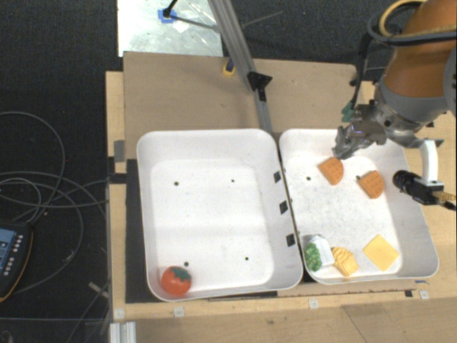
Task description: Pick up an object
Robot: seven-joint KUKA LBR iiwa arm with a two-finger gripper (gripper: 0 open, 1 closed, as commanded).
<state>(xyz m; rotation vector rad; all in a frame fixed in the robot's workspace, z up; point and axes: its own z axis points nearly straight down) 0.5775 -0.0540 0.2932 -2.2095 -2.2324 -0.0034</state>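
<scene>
Camera view looked down at a slant on the tabletop and its two white bins. The end effector hung over the far part of the right bin, pointing down and toward the view's left; whether it was open or closed, and whether it had hold of anything, could not be told from this angle.

Just below its tip lay an orange wedge-shaped piece, very close to the tip, though contact could not be made out. Its long axis ran diagonally, from upper left to lower right in the view.

A second orange piece lay a little to the right of the first and below the end effector, apart from it. Well below, along the bin's near wall, sat a green-and-white item, a yellow ridged piece just beside it, and a flat yellow square.

Far off to the lower left of the end effector, a red tomato-like ball rested in the near corner of the left bin.
</scene>
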